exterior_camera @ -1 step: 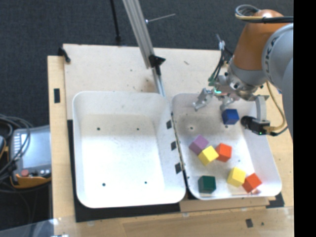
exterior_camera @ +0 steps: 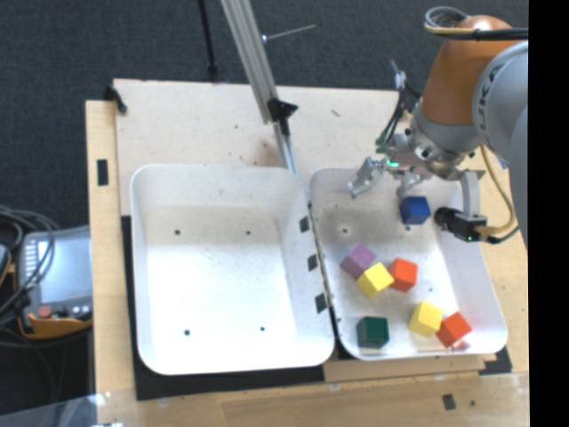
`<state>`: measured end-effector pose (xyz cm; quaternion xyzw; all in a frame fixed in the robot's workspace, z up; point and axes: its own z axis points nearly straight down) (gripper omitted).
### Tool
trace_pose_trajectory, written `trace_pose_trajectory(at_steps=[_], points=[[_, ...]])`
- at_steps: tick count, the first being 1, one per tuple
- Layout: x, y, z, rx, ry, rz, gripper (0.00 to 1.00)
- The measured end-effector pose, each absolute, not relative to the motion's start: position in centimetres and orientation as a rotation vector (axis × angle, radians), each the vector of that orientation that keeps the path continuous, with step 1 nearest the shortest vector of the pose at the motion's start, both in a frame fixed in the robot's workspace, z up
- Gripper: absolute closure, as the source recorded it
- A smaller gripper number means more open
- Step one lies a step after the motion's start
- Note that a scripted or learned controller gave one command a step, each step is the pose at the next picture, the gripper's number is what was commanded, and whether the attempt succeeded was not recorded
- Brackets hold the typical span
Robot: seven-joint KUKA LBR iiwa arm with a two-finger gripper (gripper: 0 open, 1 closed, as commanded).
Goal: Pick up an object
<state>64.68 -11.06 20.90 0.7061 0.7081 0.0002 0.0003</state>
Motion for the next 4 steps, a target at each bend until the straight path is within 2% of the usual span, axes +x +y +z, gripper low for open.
trace_pose_trajectory(at_steps=[2, 3, 4], points=[[64.0, -10.7, 9.6, 2.224, 2.221, -0.007, 0.0], [64.3, -10.8, 11.1, 2.225, 2.212, 0.004, 1.0], [65.0, -10.9, 17.5, 2.213, 2.22, 0.008, 1.0]])
